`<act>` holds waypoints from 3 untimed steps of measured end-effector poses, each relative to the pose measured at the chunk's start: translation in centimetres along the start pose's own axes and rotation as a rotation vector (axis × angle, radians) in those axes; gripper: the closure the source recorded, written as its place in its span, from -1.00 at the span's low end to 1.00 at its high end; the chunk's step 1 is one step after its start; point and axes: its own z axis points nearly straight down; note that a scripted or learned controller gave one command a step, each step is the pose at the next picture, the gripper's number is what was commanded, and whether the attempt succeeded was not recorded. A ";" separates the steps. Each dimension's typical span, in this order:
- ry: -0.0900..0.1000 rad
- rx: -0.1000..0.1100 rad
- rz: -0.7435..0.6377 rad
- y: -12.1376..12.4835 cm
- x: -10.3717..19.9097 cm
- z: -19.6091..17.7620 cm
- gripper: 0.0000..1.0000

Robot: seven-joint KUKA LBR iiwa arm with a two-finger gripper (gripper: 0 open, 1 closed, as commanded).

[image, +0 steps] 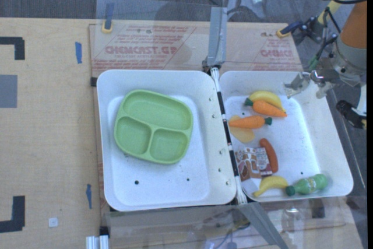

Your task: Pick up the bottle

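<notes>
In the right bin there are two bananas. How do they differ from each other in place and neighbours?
The upper banana lies near the far side of the right bin, touching a carrot. The lower banana lies near the front edge, beside the green bottle and just under the printed packet. The upper one looks thicker. Both are yellow, curved and lying flat.

Fixed above the bench, looking down at a slant, far enough off to take in both white bins: right bin (pixel 341 181) just below and left of the pincer (pixel 309 86), left bin (pixel 105 125) well to its left. Floor across the top behind the pincer, wooden bench (pixel 46 143) stretching far to its left.
</notes>
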 end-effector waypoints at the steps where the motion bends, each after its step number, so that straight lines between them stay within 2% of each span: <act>1: -0.002 -0.003 0.152 -0.5 0.4 -3.3 -1.00; 2: -0.004 0.002 0.148 -0.4 0.6 -4.0 1.00; 3: -0.003 -0.004 0.067 2.0 0.9 -15.1 1.00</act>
